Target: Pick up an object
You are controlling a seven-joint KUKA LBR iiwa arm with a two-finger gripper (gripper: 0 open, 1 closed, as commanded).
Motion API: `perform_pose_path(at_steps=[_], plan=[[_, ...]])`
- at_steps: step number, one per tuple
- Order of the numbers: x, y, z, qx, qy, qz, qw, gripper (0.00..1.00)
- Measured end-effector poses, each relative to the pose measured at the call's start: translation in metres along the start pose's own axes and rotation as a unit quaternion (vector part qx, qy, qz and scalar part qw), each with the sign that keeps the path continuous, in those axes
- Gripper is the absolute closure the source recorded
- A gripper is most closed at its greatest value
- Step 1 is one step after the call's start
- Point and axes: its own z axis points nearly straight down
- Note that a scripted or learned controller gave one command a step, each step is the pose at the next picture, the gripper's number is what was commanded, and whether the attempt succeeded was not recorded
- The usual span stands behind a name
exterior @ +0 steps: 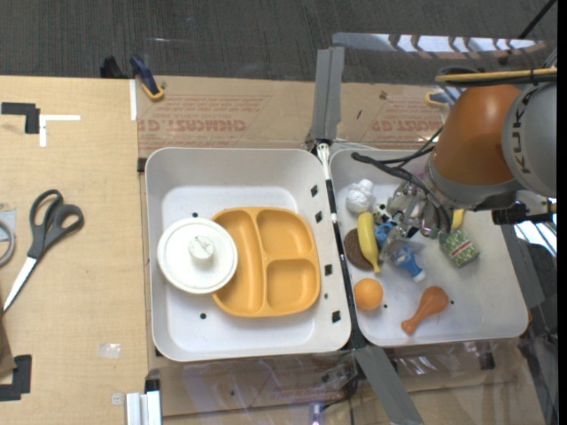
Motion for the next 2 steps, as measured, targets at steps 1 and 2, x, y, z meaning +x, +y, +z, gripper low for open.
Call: perform_pose_path(at_steps=[1, 2], plan=[[0.008, -0.028, 0.000, -0.004, -0.001, 0.020, 0.9998, 0.00], [0.016, -0.002, 0.000, -0.001, -0.002, 0.030, 0.9996, 0.00]])
